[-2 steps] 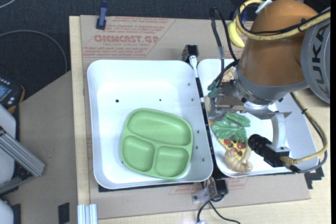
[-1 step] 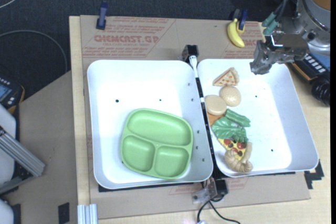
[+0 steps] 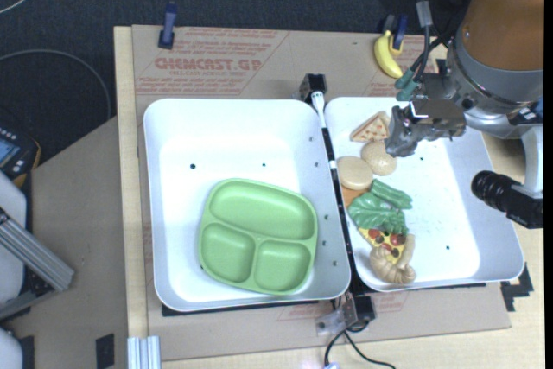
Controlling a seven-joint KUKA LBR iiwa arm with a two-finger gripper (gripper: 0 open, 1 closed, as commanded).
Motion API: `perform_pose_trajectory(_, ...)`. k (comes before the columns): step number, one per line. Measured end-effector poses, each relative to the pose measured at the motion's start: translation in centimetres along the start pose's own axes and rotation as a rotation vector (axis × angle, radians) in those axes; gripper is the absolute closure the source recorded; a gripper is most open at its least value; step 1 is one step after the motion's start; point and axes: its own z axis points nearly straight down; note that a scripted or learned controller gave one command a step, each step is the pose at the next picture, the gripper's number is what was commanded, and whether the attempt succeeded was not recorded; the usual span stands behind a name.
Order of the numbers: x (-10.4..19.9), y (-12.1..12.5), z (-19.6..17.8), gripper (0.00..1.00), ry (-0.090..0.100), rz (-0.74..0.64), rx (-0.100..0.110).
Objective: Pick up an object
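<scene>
The right bin (image 3: 467,212) holds several toy foods along its left side: a sandwich wedge (image 3: 371,129), a pale round cookie (image 3: 379,158), a tan bun (image 3: 354,173), green leafy vegetables (image 3: 381,205), a pizza slice (image 3: 387,238) and a croissant (image 3: 393,270). My gripper (image 3: 403,143) hangs low over the upper part of this bin, just right of the sandwich wedge and right above the pale cookie. Its tips are dark and seen from above, and nothing shows between them.
The left bin (image 3: 173,151) carries a green divided plate (image 3: 258,235). A yellow banana (image 3: 389,56) lies on the cardboard behind the right bin, and a blue clamp (image 3: 168,24) sits at the bench's back left. The right half of the right bin is bare white floor.
</scene>
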Motion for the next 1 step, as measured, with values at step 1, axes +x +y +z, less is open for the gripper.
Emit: perform_pose_trajectory(1, -6.07, 0.06, 10.40, 1.00, 0.000, 0.006, 0.000)
